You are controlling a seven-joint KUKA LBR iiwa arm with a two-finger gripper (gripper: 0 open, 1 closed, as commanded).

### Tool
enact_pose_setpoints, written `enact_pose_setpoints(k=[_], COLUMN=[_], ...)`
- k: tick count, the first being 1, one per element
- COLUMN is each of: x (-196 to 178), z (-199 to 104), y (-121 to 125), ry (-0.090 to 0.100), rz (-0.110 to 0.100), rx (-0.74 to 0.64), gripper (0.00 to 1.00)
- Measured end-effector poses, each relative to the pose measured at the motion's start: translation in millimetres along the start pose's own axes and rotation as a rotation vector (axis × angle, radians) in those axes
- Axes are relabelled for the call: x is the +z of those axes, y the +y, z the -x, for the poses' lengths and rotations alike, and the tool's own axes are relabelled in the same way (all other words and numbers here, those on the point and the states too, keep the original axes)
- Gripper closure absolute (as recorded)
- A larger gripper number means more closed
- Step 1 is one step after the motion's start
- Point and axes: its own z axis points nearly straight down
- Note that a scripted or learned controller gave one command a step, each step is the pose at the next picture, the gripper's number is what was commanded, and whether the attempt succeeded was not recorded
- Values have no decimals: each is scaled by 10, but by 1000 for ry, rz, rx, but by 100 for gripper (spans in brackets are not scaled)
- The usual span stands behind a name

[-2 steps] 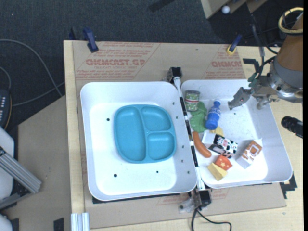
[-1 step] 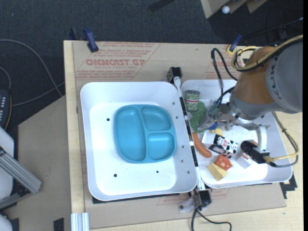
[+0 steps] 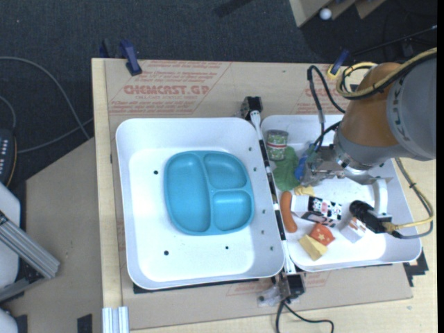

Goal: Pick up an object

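I judge nothing lifted yet: my pincer hangs right of centre over the green crumpled wrapper, its state unreadable.

Red print on the worktop, beyond the left bin, reads "CHEMCAST GP"; the smaller lines are illegible.

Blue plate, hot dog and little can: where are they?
Blue divided plate (image 3: 208, 191): camera view, point on its centre divider.
Hot dog (image 3: 288, 211): camera view, point on its middle.
Small can (image 3: 277, 145): camera view, point on its label.
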Motion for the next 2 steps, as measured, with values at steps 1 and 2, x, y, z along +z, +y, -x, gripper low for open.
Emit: enact_pose_setpoints(k=[1, 2], x=[2, 231], z=[-1, 86], y=[-1, -133], ry=[0, 1], rz=[0, -5], rx=[0, 0], gripper=[0, 0])
